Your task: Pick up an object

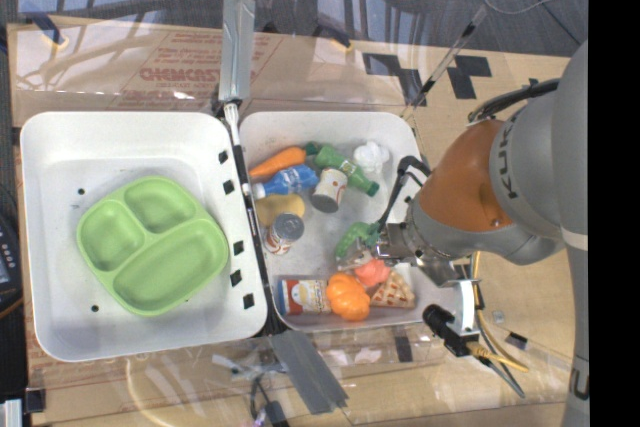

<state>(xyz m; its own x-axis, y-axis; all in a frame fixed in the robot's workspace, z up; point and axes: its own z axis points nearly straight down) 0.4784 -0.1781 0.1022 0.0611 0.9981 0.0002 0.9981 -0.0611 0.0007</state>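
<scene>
The right bin holds many small items. At its back lie an orange carrot, a blue bottle, a green bottle and a white crumpled piece. Near the front lie a green leafy toy, a pink piece, a waffle slice, an orange pumpkin-like ball and a red-labelled bottle. My gripper is low at the bin's right side, just right of the green toy and above the pink piece. The wrist hides its tips.
The left bin holds a green divided plate. Two cans and a yellow item sit near the right bin's left wall. The arm's orange band overhangs the bin's right rim.
</scene>
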